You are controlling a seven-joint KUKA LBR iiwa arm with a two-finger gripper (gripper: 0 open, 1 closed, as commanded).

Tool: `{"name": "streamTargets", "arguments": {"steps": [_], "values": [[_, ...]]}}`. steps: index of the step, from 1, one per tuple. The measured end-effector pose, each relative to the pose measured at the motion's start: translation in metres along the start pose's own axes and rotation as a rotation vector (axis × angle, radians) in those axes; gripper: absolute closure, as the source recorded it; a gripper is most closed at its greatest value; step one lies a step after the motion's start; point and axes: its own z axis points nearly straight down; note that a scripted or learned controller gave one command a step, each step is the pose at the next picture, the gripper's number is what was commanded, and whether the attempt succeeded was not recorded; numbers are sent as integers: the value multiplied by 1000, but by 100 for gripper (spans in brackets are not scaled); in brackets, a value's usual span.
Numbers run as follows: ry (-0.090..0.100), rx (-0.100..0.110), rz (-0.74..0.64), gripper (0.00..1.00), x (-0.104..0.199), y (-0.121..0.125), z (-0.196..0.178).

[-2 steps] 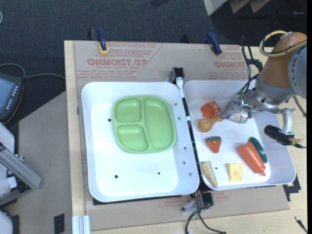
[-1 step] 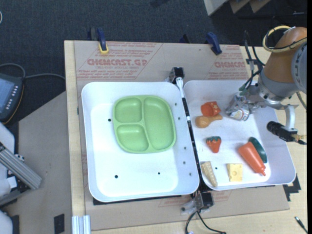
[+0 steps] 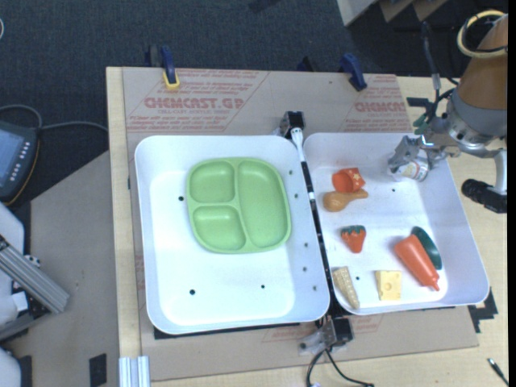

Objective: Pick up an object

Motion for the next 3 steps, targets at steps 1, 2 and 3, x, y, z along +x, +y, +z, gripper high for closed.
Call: {"name": "streamTargets", "arguments": {"steps": [1,2,3], "values": [[0,1,-1,100,0,2,-64],[1,4,-1,100,0,3,-63],[5,11,-3,100,48,-14,-54]]}}
